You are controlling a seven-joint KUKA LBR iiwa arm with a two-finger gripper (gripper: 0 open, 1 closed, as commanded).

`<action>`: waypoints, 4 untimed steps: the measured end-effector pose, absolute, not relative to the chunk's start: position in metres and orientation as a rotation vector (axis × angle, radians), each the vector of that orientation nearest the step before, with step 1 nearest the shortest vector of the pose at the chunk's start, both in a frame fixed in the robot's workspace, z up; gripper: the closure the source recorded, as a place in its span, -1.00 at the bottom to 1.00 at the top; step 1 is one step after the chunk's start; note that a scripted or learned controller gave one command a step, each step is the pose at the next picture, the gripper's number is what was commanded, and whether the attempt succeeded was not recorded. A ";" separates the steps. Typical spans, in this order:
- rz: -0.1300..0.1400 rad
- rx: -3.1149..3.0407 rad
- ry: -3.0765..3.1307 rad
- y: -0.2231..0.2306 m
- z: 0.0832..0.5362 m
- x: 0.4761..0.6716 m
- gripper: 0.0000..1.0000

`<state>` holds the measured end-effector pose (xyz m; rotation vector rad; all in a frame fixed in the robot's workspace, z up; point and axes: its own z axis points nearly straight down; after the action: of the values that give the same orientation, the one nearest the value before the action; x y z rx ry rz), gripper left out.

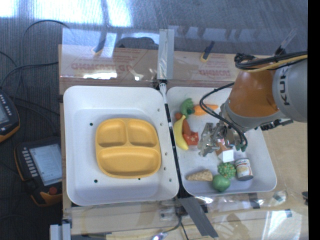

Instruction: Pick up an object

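A: Nearest edge first. Green apple (pixel 221 183) sits at the front of the right bin (pixel 265 176), close to the front wall. Pastry (pixel 200 175) lies just left of it, also near that wall. Broccoli (pixel 227 170) touches the apple from behind; a small jar (pixel 243 168) stands upright just to its right.

B: Claw position?

A: Claw (pixel 214 143) is low over the middle of the right bin, arm (pixel 255 96) coming in from the right, orange band above it. Can't tell if it is spread or closed; the metal parts blur together. A white block (pixel 228 156) and something red lie just below and right of it. Contact not readable.

B: Left side of that bin?

A: Crowded. Banana (pixel 180 134) lies along the left wall, a red piece (pixel 189 134) touching its right side. Green pepper (pixel 187 106) sits at the back, with a carrot (pixel 204 110) just right of it, partly under the arm.

B: Open room?

A: Bare floor in the right bin between the red piece and the claw, and along the right wall behind the jar. Left bin (pixel 80 109) holds a yellow divided tray (pixel 129 147) at centre, with a clear white margin on all four sides.
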<state>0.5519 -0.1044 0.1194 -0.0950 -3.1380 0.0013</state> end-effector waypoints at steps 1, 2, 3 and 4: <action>0.002 -0.095 -3.138 -0.104 0.119 0.552 -1.00; 0.004 -0.252 -3.151 -0.102 0.091 0.596 -1.00; 0.003 -0.195 -3.153 -0.128 0.091 0.551 -1.00; -0.001 -0.520 -3.100 -0.119 0.126 0.627 -1.00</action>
<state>0.6272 -0.1194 0.1265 -0.5202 -3.0996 -0.0006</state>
